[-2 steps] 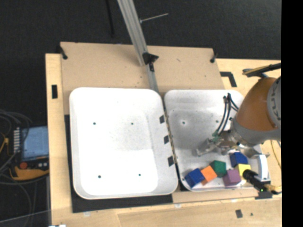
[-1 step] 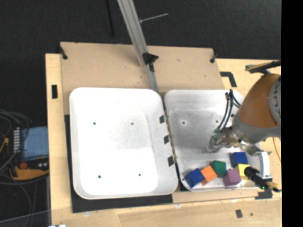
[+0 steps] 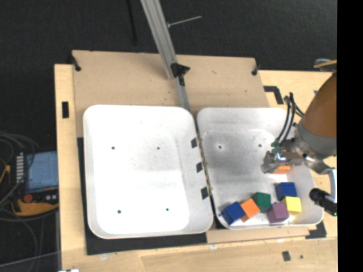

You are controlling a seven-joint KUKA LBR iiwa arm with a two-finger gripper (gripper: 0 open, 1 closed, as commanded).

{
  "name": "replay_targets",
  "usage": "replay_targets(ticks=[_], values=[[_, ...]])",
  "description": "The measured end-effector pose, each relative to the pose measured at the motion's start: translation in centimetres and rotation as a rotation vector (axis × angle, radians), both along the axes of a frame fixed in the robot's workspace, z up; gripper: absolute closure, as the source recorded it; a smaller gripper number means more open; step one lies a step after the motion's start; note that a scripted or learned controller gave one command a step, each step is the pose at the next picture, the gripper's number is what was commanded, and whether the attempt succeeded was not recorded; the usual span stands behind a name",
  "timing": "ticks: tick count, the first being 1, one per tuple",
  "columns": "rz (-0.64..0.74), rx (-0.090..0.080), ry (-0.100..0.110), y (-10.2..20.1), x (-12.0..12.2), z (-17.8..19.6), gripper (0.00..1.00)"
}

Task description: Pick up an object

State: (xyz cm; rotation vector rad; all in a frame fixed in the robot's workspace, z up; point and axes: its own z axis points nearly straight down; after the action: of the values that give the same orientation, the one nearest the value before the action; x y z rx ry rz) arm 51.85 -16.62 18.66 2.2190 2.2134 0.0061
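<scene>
- Gripper (image 3: 276, 162) low in the right bin (image 3: 238, 129), near its right wall; jaw state impossible to tell.
- Orange piece (image 3: 283, 168) just under the gripper.
- Other blocks (image 3: 262, 206) gathered along the bin's front edge.

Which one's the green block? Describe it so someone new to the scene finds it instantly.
Look in the right-hand white bin, at the cluster of blocks along its near edge. The green block sits at the cluster's top middle, beside the orange block; it is the only green one there.
</scene>
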Motion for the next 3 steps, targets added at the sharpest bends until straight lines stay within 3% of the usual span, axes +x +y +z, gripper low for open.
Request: replay_targets(ticks=[1,3], values=[[0.006,0.001,0.001,-0.1,0.2,3.3,1.0],[0.009,0.004,0.008,10.0,0.3,2.4,1.0]])
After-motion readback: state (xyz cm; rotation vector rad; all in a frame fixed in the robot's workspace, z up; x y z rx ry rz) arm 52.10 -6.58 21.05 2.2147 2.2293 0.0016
